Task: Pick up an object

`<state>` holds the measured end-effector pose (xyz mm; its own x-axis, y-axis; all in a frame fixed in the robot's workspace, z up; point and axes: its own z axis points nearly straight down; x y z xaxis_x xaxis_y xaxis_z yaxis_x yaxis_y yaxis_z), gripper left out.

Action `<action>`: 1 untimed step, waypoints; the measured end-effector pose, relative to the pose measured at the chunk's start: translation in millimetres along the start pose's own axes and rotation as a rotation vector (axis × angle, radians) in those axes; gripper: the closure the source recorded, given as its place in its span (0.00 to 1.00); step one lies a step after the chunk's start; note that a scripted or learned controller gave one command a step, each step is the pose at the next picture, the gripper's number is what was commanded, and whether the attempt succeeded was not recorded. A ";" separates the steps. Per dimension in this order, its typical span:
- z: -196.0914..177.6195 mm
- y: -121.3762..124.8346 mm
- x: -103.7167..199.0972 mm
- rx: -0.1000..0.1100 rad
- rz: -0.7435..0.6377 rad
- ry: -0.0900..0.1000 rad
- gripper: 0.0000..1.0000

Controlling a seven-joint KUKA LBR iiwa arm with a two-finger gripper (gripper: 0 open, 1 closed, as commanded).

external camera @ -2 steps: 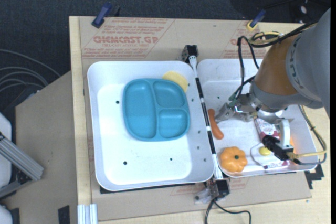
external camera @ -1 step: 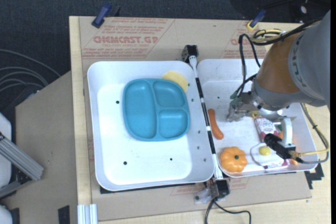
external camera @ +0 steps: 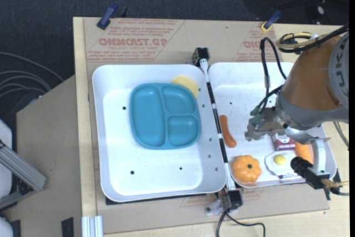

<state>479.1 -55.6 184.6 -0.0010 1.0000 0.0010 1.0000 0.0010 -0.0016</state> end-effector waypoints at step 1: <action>-20.7 0.0 -46.7 -0.002 0.001 -0.002 1.00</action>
